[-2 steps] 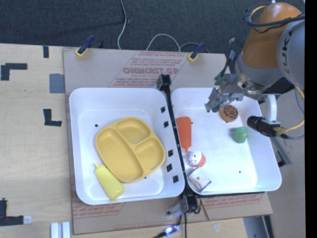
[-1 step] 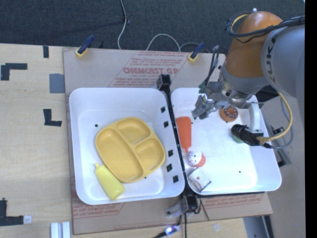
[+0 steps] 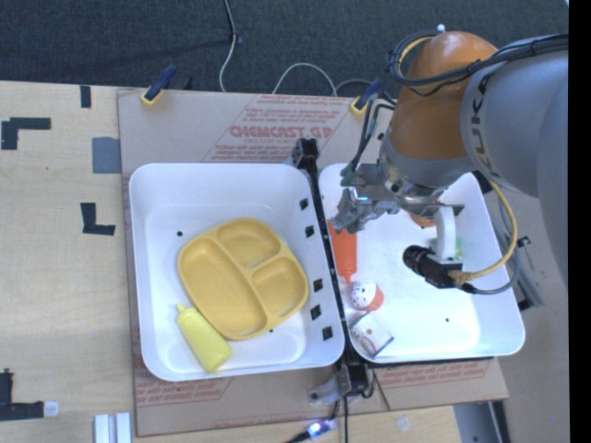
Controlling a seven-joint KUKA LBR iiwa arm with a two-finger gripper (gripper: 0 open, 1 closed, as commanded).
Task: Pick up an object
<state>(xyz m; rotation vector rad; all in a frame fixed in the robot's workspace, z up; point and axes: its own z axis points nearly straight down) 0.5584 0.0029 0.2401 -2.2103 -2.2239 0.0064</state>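
My gripper (image 3: 355, 212) hangs over the left part of the right bin (image 3: 489, 335), just above the top end of an orange carrot-like object (image 3: 344, 253) that lies along the bin's left wall. Below the carrot sits a small white ball with red spots (image 3: 365, 293). Near the bin's front left corner lie a small orange piece (image 3: 362, 331) and a clear wrapper-like item (image 3: 377, 341). A white and green object (image 3: 449, 235) lies right of the gripper, partly under the arm. The arm hides the bin's back part.
The left bin (image 3: 148, 247) holds a yellow divided plate (image 3: 244, 275) and a yellow squeeze bottle (image 3: 203, 337) at its front left. A black cylindrical fitting with a yellow cable (image 3: 432, 266) hangs over the right bin. Black clips line the divider (image 3: 319, 257) between the bins.
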